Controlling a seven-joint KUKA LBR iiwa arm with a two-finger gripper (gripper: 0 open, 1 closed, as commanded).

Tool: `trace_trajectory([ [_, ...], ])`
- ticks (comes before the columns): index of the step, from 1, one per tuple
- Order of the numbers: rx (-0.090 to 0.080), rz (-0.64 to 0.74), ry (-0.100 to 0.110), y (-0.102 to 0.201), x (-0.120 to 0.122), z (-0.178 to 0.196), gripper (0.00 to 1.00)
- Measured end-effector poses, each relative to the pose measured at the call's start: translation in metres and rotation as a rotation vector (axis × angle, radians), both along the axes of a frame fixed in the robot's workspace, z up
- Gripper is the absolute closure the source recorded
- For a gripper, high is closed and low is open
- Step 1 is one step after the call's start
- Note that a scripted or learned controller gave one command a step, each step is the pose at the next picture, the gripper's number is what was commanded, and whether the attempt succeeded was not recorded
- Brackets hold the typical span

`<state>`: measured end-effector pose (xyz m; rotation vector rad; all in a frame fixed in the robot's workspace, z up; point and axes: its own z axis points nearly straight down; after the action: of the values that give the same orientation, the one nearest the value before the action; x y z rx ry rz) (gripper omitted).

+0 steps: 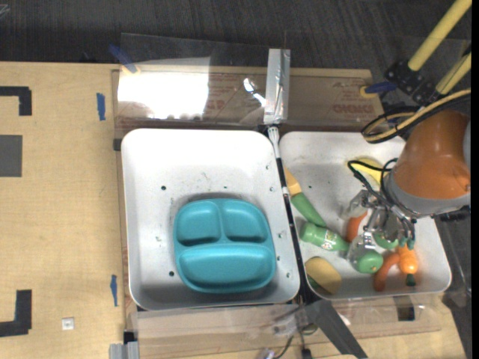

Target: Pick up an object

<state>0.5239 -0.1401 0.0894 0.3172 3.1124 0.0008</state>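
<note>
In the right bin (314, 155), the gripper (372, 239) hangs low over a green toy (367, 262), just right of the green bottle (323, 236); its finger spacing cannot be told.

a teal divided tray (223, 254) sits in a white bin (142, 200); green bottle (323, 236), orange carrot (407, 262).
</note>
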Motion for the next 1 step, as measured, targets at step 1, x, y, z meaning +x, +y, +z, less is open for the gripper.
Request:
trace_trajectory([
  [1, -0.002, -0.002, -0.002, 0.0022, -0.0114, 0.0002, 0.0],
])
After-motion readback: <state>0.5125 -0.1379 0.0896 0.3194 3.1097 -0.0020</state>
